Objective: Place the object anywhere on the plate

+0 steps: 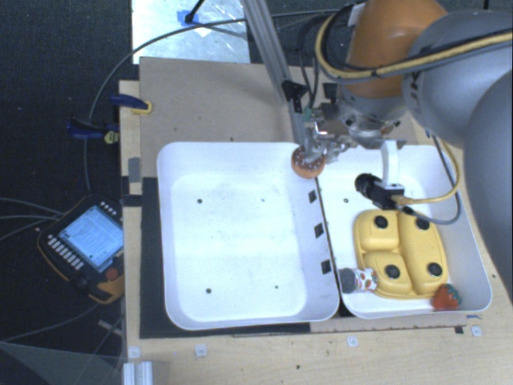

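A small brown, ring-shaped object (307,165) hangs at the tips of my gripper (312,151), over the far end of the rims where the two bins meet. The fingers look closed on its top. The yellow plate (401,253), moulded into several rounded sections, lies in the right bin (473,257), toward the near side and to the right of the gripper. My grey arm with its orange band reaches in from the upper right and hides the right bin's far corner.
A red strawberry (446,297) lies at the plate's near right corner, and a small can (358,279) at its near left corner. A black cylinder (371,189) on a cable hangs above the plate. The left bin (232,231) lies beside the gripper.
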`<state>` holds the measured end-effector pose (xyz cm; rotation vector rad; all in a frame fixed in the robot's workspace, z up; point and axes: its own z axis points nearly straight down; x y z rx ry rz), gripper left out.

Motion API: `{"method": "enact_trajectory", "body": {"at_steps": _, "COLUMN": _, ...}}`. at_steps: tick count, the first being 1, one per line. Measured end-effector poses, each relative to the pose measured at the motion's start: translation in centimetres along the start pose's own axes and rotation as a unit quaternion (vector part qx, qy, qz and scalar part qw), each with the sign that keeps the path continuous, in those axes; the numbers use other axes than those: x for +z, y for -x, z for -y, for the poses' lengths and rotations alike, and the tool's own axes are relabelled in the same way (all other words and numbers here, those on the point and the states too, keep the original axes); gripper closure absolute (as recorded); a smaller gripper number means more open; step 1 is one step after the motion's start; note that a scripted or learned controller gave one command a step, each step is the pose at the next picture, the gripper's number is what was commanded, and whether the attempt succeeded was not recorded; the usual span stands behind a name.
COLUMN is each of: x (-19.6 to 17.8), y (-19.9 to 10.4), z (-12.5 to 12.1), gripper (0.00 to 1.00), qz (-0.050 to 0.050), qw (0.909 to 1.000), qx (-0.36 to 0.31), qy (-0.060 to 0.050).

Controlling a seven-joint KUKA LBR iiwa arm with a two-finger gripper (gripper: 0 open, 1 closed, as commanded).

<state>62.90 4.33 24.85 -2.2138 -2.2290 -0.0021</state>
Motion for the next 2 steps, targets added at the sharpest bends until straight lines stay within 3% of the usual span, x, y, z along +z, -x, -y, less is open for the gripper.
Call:
{"method": "enact_trajectory", "body": {"at_steps": 1, "x": 1.75, "y": -4.87, "z": 0.91, "gripper": 1.0, "qz": 0.0, "qw": 1.0, "qx": -0.001, "qy": -0.001}}
{"method": "enact_trajectory", "body": {"at_steps": 2, "x": 1.69, "y": -4.65, "z": 0.87, "gripper": 0.0, "qz": 0.0, "qw": 1.0, "qx": 0.001, "qy": 0.0}}
